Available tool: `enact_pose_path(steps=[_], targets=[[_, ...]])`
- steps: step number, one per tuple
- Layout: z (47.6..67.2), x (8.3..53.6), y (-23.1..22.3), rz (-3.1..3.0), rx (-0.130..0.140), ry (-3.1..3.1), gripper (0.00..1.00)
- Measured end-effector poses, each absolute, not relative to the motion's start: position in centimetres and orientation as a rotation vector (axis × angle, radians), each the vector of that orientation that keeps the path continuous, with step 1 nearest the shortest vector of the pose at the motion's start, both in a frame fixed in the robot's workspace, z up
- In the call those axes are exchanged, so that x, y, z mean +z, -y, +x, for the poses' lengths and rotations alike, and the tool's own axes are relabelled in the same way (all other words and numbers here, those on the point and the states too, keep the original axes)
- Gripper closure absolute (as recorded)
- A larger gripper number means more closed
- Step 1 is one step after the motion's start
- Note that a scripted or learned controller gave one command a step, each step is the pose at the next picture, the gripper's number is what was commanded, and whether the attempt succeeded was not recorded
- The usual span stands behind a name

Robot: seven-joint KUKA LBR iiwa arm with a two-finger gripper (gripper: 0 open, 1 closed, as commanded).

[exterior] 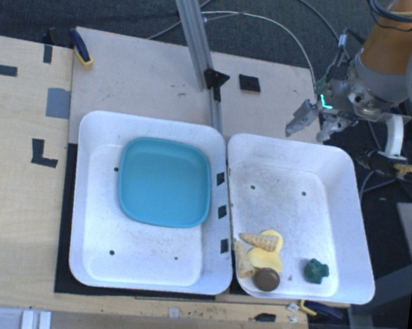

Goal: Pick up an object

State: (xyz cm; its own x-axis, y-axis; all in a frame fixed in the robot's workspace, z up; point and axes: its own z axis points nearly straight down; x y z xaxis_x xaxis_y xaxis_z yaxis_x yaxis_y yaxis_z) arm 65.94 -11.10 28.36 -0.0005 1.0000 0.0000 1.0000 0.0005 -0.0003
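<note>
The pincer (pixel 315 125) hangs open with nothing in it, up above the far edge of the right white bin (pixel 341 170). The small yellow toy pieces (pixel 262 249), brown ball (pixel 266 279) and green lump (pixel 317 270) sit bunched in its near corner, well apart from the pincer.

— What does the arm (pixel 401 54) look like?
— Grey, rounded shell, with a broad orange band (pixel 400 31) above the wrist.
— And the end of it?
— A gripper (pixel 313 125) of dull grey metal with two thin fingers (pixel 299 122), and a small turquoise light (pixel 323 102) on its body.
— Any wiring?
— Thin dark cables (pixel 345 50) run along the wrist, and a white curved piece (pixel 395 136) sits on its right side.
</note>
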Motion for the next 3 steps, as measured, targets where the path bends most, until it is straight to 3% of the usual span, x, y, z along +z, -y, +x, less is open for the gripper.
enact_pose_path(steps=[1,3], targets=[[65.9,28.4,11.1,-2.221,0.0,2.222,0.0],[66.1,17.1,12.2,-2.219,0.005,2.219,0.0]])
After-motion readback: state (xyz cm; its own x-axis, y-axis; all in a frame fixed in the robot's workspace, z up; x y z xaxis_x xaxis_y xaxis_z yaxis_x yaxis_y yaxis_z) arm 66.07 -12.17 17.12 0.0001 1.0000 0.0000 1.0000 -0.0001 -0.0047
